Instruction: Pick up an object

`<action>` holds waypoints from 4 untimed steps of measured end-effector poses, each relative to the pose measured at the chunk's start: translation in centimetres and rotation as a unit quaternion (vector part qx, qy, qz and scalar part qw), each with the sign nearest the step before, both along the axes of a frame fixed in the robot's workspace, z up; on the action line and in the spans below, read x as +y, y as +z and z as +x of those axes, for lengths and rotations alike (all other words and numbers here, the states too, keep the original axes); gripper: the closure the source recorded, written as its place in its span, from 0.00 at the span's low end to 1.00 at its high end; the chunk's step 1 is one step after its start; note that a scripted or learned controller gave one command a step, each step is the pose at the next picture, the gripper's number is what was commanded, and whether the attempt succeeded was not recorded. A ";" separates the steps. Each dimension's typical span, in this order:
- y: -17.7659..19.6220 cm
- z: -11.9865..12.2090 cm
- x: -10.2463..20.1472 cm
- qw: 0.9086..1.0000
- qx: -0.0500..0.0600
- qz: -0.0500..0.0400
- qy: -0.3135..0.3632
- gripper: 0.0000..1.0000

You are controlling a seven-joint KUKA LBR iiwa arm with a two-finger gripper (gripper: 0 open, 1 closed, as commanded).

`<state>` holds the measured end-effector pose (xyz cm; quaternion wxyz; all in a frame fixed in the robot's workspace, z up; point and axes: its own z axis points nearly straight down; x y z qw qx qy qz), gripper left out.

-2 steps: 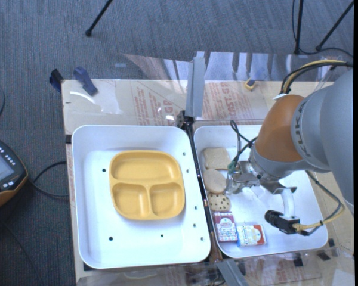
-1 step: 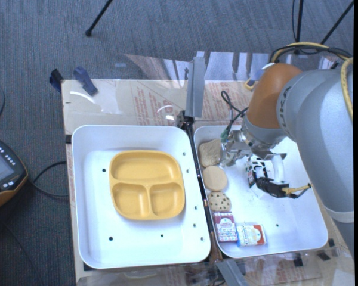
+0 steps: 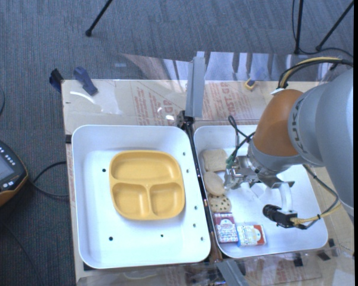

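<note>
Cookies and packets fill right bin; yellow tray in left bin.

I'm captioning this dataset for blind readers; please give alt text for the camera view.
A grey arm with an orange band reaches from the right, its gripper low in the right bin beside tan cookies and two small packets. The left bin holds a yellow divided plate.

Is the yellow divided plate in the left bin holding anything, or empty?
Empty. The yellow divided plate lies flat, right side up, in the left bin, and all three compartments show bare yellow.
</note>
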<state>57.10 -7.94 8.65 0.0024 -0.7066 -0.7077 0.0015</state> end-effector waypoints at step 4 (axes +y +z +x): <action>0.0 2.6 -0.2 1.000 0.000 0.000 0.000 0.00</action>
